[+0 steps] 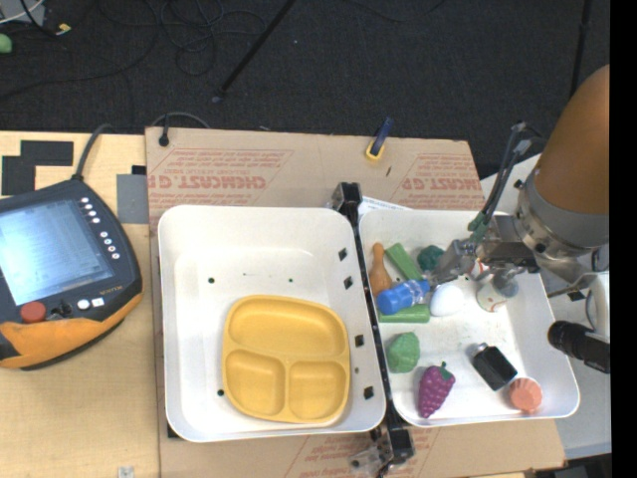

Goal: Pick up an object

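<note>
The right bin point(557, 366) holds several small objects. Among them are a blue bottle point(401, 295), a white lump point(446, 300), a green block point(403, 260), a teal piece point(430, 258), a green lump point(403, 352), purple grapes point(434, 389), a black box point(493, 365) and an orange ball point(525, 394). My gripper point(468, 262) hangs low over the upper middle of this bin. It sits just above and right of the white lump, beside the teal piece. I see nothing clearly held.
A yellow divided tray point(287, 358) lies in the left bin point(199, 257). A black divider point(360, 297) separates the bins. An orange-brown stick point(379, 264) lies by it. A teach pendant point(60, 262) rests at far left. The arm's orange band point(587, 147) looms at right.
</note>
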Controlling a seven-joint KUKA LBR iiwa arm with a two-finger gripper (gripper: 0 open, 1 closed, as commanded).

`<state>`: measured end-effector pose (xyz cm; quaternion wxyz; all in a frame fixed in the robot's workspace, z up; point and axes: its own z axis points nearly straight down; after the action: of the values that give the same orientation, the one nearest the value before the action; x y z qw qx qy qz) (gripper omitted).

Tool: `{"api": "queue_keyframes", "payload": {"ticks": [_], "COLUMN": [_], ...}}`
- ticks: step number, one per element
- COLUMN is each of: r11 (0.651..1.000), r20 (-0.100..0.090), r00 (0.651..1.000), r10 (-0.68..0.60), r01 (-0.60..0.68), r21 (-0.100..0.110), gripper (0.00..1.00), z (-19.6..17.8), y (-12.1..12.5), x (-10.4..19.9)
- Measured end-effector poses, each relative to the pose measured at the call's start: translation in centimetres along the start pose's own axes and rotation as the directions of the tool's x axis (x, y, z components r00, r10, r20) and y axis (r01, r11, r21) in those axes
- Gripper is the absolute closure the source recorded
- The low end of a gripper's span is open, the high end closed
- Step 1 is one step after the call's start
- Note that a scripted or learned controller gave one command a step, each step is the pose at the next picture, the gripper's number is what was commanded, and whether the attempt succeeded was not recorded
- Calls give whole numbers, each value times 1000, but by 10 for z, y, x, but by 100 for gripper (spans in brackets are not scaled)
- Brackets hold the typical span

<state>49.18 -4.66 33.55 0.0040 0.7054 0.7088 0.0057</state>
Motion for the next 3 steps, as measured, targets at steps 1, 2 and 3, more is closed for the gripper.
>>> {"api": "queue_keyframes", "payload": {"ticks": [1,2,3], "r11": [1000,1000,1000], "r20": [2,1,2], "r00": [1000,1000,1000], "r10": [1,1,1], "r01": [-1,-1,-1], "r21": [18,9,26], "gripper": [100,100,100], "z": [0,-74,29], "y": [0,1,-18], "x": [-1,44,101]}}
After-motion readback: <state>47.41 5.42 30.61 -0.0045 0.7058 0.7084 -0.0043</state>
